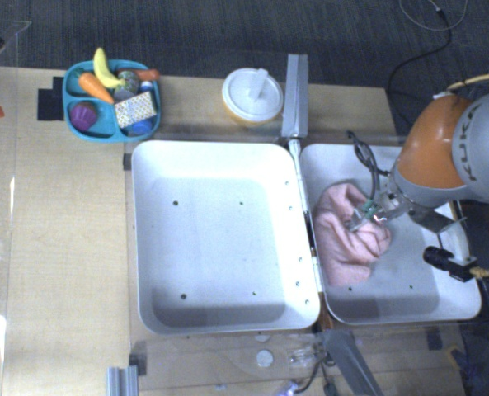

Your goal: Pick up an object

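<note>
A crumpled pink cloth [343, 233] lies in the left half of the right bin [409, 299]. My gripper [369, 215] hangs from the grey arm with its orange band and sits right over the cloth's upper right part, touching or nearly touching the fabric. The arm's wrist and cables hide the fingertips.
The left bin [219, 238] sits beside the right one, with a metal divider post [293, 97] behind the seam. A blue tray [108, 101] of toy food and a white lidded container [252, 95] stand on the bench behind the bins.
</note>
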Robot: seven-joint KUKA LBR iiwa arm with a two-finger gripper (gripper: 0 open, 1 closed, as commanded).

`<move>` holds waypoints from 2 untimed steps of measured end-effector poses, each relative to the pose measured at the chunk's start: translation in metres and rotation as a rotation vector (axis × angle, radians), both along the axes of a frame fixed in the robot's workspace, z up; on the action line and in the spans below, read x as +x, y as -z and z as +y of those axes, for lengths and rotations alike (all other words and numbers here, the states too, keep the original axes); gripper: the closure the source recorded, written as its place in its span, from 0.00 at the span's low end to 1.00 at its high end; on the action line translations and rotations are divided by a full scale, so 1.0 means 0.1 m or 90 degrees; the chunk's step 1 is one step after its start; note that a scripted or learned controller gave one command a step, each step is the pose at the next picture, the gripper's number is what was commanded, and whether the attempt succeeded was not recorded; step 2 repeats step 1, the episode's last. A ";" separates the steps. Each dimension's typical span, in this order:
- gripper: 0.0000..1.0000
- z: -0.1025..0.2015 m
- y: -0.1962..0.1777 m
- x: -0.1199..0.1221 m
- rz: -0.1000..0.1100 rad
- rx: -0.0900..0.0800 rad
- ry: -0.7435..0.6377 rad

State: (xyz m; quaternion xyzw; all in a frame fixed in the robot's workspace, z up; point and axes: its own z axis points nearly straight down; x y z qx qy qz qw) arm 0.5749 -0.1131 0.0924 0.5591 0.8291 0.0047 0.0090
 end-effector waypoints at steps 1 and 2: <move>1.00 0.63 -0.95 0.48 0.004 -0.001 -0.129; 1.00 0.63 -0.95 0.48 0.004 -0.001 -0.129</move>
